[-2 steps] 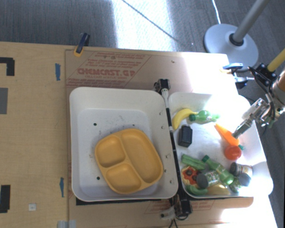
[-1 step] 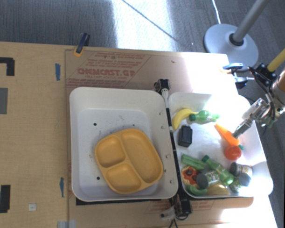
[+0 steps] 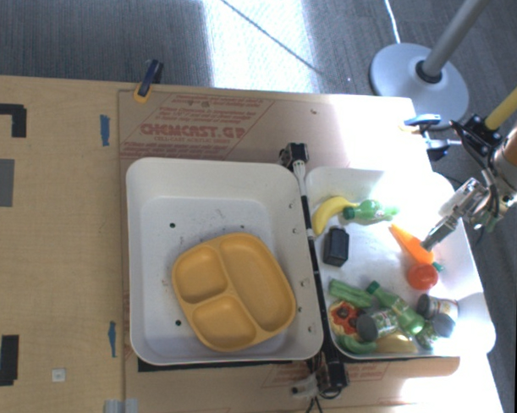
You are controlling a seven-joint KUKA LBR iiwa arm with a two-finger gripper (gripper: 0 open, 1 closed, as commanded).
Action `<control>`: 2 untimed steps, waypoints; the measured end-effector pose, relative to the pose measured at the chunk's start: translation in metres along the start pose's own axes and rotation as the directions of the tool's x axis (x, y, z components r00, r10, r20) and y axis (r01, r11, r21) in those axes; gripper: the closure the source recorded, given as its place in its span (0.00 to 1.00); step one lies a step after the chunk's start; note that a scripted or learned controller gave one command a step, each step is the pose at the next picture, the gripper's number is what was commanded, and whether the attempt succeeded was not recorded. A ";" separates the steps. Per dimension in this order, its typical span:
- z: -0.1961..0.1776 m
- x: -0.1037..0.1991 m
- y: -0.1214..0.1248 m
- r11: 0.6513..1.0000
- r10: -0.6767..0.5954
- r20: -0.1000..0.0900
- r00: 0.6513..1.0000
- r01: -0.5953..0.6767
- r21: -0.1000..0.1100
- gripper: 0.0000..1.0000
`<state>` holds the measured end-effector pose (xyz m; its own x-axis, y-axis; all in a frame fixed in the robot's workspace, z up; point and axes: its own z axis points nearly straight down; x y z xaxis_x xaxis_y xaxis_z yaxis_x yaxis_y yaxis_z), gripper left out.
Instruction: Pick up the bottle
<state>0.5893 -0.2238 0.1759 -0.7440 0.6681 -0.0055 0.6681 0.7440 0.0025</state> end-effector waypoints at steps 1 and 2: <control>0.000 0.000 0.000 1.000 0.000 0.000 1.000 0.000 0.000 0.00; 0.000 0.000 0.000 1.000 0.000 0.000 1.000 0.000 0.000 0.00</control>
